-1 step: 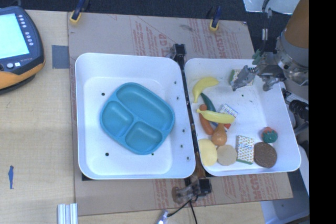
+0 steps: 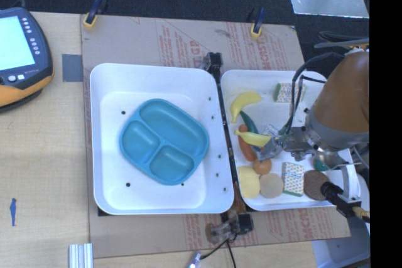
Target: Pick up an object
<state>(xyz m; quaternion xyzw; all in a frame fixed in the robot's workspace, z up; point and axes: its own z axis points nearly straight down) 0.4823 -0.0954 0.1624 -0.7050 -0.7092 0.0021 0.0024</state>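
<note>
The right bin (image 2: 270, 111) holds several toy foods. A yellow banana (image 2: 244, 101) lies at the back left, with a green piece (image 2: 249, 120) just below it. A small yellow piece (image 2: 253, 138) lies across a red-orange piece (image 2: 246, 147). My gripper (image 2: 271, 147) hangs low over the middle of this bin, its tip right beside the small yellow piece and above an orange ball (image 2: 262, 166). I see nothing held in it. The grey and orange arm (image 2: 342, 103) covers the bin's right side.
Along the right bin's front edge lie a pale yellow lump (image 2: 249, 184), a beige disc (image 2: 271, 185), a patterned block (image 2: 293, 177) and a brown disc (image 2: 314, 184). Another patterned block (image 2: 286, 92) lies at the back. The left bin (image 2: 100, 135) holds a blue divided plate (image 2: 164, 141). A control pendant (image 2: 19, 56) lies far left.
</note>
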